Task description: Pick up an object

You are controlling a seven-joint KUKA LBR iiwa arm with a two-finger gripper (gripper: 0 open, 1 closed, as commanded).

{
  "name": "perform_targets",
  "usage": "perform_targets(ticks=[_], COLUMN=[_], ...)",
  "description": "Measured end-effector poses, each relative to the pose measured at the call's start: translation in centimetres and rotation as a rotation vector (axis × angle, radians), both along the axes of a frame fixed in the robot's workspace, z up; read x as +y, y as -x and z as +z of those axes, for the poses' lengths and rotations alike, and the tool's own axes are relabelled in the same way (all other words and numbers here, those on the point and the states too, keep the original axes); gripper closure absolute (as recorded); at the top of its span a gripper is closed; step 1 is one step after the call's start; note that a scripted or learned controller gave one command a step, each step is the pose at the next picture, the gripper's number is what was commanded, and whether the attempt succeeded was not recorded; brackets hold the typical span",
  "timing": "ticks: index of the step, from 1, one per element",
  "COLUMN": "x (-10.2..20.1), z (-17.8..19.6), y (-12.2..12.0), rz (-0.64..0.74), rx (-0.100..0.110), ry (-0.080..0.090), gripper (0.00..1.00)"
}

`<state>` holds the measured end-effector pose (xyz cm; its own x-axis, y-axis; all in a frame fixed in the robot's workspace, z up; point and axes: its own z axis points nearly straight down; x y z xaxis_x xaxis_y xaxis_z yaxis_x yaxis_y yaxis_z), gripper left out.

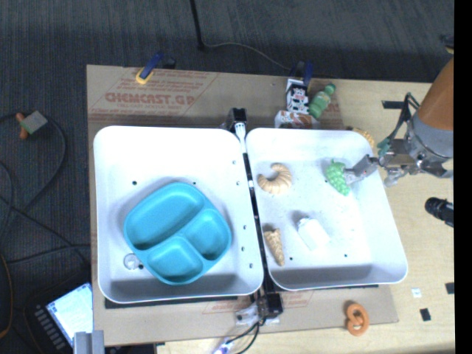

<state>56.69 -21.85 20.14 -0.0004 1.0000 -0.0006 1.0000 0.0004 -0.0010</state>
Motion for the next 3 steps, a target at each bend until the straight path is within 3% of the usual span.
perform_targets(ticks=[1,2,3], x=[1.2,1.1,6.0], z=[-10.6,-9.8,-1.4], y=[-6.5,-6.5,-2.5], rz=[0.004,0.005,0.001], rx=[-0.004,-0.003,-0.001], ry=[-0.006,0.0,0.0], gripper=[0.0,1.0,1.0])
